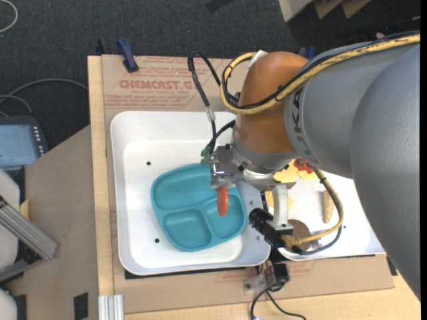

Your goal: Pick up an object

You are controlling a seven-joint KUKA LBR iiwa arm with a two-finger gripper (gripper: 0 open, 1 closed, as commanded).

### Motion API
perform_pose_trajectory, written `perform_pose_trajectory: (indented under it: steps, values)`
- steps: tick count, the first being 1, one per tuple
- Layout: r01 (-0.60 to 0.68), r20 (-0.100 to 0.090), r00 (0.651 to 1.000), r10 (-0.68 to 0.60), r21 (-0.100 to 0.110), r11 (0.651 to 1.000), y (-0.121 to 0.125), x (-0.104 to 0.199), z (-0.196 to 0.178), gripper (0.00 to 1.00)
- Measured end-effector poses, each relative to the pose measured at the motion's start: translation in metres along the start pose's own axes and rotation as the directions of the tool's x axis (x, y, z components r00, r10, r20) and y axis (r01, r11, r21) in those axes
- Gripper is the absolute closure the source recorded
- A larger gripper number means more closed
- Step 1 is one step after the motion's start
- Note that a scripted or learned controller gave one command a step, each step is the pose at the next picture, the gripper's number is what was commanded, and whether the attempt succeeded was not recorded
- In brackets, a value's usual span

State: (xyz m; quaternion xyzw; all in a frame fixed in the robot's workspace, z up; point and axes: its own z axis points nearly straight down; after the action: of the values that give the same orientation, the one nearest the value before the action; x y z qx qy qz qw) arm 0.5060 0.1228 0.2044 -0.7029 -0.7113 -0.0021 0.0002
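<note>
While positioned over the left bin (pixel 130 179), holds an orange carrot-like piece (pixel 223 203) at the tip of the gripper (pixel 221 191); piece hangs upright with its top pinched between the 2 fingers. Sits just above the blue divided plate (pixel 183 209), near the ridge between its compartments; contact with the plate cannot be confirmed. Judged step: lift clear. Recommend a straight vertical raise, slow, with no sideways swing, since only the upper end appears clamped and the piece could slip out. Keep cable loops (pixel 200 92) clear of the bin wall. Right bin (pixel 353 235) carries further small items; leave undisturbed.
</note>
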Motion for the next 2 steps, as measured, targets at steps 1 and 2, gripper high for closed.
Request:
perform_pose_trajectory:
  steps: [1,2]
  values:
    - [-0.009,0.001,1.0,0.009,-0.008,1.0,0.014,0.004,-0.125,1.0]
    - [-0.015,0.005,1.0,0.015,0.014,1.0,-0.027,-0.01,-0.05,1.0]
